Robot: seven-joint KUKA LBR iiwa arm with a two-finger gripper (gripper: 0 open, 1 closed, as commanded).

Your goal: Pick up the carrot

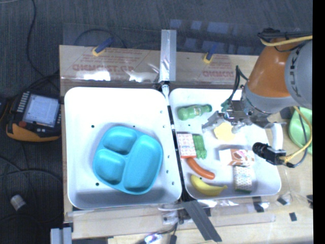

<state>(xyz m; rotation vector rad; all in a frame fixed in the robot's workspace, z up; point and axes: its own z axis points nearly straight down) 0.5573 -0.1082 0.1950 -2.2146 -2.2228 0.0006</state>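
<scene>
Carrot (199, 168) lying untouched in the right bin (274, 184), between the green-and-red packet (191, 145) and the banana (207, 184). My pincer (223, 121) is hovering over a yellow piece (222, 131); I cannot tell its opening. Reach, descent and grasp all remaining.

Orange carrot (199, 168), yellow banana (207, 185), blue tray (128, 159), white bins (81, 136).

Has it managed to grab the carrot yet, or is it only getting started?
Only starting. The slim orange carrot lies untouched in the white right-hand bin, just above the yellow banana. The grey two-finger gripper hovers further back, over a pale yellow piece. Reaching, gripping and lifting all remain.
</scene>
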